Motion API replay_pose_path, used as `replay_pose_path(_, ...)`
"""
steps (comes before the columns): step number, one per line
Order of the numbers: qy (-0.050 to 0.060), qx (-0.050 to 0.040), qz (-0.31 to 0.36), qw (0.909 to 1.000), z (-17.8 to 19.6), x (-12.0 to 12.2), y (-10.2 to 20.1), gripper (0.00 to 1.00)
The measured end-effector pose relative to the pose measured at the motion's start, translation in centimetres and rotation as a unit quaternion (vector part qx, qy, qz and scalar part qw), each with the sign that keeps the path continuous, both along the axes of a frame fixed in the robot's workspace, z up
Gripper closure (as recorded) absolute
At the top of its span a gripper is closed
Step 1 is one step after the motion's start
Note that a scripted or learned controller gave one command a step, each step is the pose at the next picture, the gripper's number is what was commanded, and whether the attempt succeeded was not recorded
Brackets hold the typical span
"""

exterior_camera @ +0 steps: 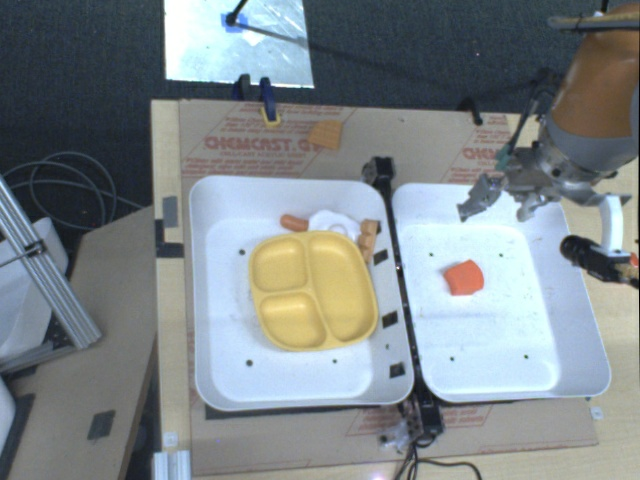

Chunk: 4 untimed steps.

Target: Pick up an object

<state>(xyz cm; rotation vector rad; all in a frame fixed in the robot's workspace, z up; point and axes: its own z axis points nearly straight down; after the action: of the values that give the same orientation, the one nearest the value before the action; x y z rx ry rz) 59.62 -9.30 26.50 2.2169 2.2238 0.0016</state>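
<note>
- An orange block (464, 278) lies alone near the centre of the right bin (560, 368), flat on the white floor and well apart from every wall.
- By its look the block is small, light and stiff, with blunt edges; a pinch across two opposite sides should hold it, and a top-down approach seems easiest.
- The end effector (505, 200) hangs over the right bin's 12 o'clock rim, at about 1 o'clock from the block; two dark fingers stand apart, nothing between them and nothing touched.
- The grey arm (598, 88) with its orange band enters from 3 o'clock.
- In the left bin (215, 368) a yellow tray (310, 290) with three compartments sits near centre; at its 12 o'clock edge lie an orange sausage-like piece (294, 223), a white item (333, 224) and a tan piece (368, 236), all close together and harder to grip cleanly.
- The table (260, 138) also bears a tan scrap (325, 134) at 12 o'clock, outside both bins.
</note>
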Motion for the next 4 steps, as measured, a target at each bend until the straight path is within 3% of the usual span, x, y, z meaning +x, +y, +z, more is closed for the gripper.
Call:
replay_pose_path(1, 0.001, -0.0005, -0.003, 1.0, -7.2, 0.4, -6.1, 0.0)
replay_pose_path(2, 0.003, 0.0008, -0.001, 1.0, -14.1, -0.9, -5.6, 0.0)
replay_pose_path(3, -0.004, 0.0012, -0.001, 1.0, -17.6, -1.4, -4.9, 0.0)
replay_pose_path(4, -0.011, 0.0004, 0.0, 0.9999, -15.9, -1.0, -4.9, 1.0)
